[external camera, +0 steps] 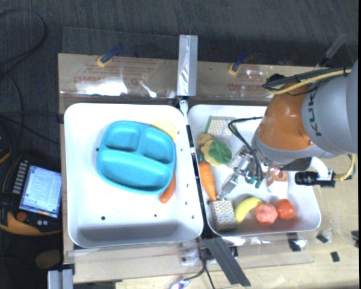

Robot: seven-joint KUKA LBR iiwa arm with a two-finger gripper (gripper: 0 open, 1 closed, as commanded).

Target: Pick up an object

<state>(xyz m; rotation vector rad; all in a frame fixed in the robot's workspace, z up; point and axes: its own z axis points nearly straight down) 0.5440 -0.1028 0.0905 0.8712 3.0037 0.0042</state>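
Nearest us, along the front wall of the right bin (313,221), lie a sponge block (223,212), a banana (247,208), a pink lump (265,214) and a tomato (284,209), all touching or nearly so; we judge that a grasp here could catch two at once, or nudge one against the wall and slip off it.

Just behind them hangs the tool (236,176), low over the bin floor; its fingers look slightly parted and we see nothing between them, so it holds nothing; the gap is hard to read against the cables and white floor.

The carrot (207,181) lies just to the tool's side, along the divider; it is the closest candidate, yet it sits tight to the wall, and we think a finger could land on the rim rather than beside the carrot; a round, tapered thing may also roll out of a closing pinch.

Farther back, a green leafy toy (218,152) and a patterned block (218,126) crowd the rear corner; the arm (289,128) covers much of that side.

In the left bin (78,161) a blue tray (137,155) rests over an orange thing (168,190); too broad for a pinch, we suspect.
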